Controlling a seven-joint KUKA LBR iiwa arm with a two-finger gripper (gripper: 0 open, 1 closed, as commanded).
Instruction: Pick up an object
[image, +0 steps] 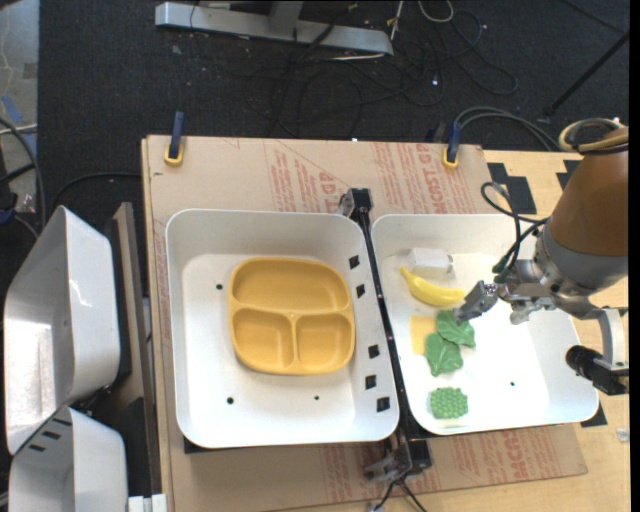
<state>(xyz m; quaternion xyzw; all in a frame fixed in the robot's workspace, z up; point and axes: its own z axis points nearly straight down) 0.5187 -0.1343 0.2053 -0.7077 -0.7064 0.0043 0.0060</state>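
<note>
The gripper (478, 301) hangs low in the right bin (560, 400), just above the green leaf (447, 345) beside the banana (432, 289); its state I cannot tell. Red print on the cardboard tabletop (260, 165) is unreadable. A yellow tray (292, 314) fills the left bin (190, 330).

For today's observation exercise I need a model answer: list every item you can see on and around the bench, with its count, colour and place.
Bins: 2, white, side by side on the bench.
Divided tray: 1, yellow, in the left bin.
Banana: 1, yellow, right bin, near its top left.
Small block: 1, white, just above the banana.
Flat piece: 1, yellow, below the banana, partly under the leafy item.
Leafy item: 1, green, middle of the right bin.
Bumpy round item: 1, green, near the right bin's front edge.
Clamps: 2, yellow and blue, on the board's far edge.
Arm: 1, grey with orange band, from the right.
Gripper: 1, dark, over the leafy item.
</note>
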